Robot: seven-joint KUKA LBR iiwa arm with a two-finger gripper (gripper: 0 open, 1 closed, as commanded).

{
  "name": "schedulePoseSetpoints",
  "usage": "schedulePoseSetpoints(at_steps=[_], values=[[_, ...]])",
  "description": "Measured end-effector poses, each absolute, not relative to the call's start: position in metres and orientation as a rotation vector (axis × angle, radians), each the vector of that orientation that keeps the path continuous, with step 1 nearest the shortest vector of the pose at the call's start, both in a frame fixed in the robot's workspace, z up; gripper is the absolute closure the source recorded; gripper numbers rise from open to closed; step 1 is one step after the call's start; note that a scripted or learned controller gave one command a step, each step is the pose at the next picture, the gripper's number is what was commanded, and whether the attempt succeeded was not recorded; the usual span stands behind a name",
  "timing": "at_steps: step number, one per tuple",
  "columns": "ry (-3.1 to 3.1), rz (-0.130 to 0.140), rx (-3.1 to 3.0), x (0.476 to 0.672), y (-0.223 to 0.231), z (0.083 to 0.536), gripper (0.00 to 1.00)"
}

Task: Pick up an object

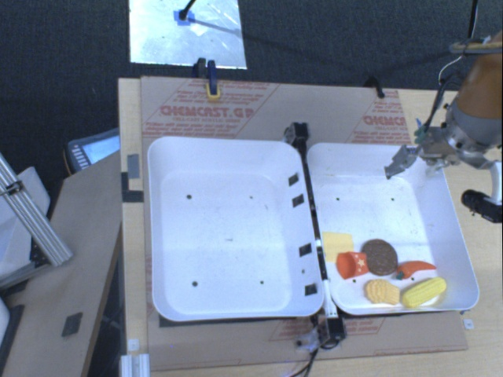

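Toys (383,267) lay bunched in right bin's (440,210) near corner, pincer (402,162) well apart above far edge; spread or pressed together, couldn't tell. Best target looked like corn (424,290) at cluster's edge, approached straight down.

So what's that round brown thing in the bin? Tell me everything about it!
The round brown disc looks like a toy burger patty, probably plastic, dark brown with a speckled top. It lies flat near the front of the right bin. It seems to touch the red piece on its left and the orange piece on its right.
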State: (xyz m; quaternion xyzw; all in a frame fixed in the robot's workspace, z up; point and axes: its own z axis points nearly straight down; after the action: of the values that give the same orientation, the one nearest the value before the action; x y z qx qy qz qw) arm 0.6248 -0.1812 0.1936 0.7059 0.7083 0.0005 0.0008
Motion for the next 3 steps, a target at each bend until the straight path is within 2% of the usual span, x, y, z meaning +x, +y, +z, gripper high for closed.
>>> schedulePoseSetpoints(at_steps=[1,2,3], values=[[2.231,0.000,2.217,0.668,-0.206,0.081,0.00],[2.226,0.001,2.213,0.668,-0.206,0.085,0.00],[2.226,0.004,2.207,0.670,-0.206,0.097,1.00]])
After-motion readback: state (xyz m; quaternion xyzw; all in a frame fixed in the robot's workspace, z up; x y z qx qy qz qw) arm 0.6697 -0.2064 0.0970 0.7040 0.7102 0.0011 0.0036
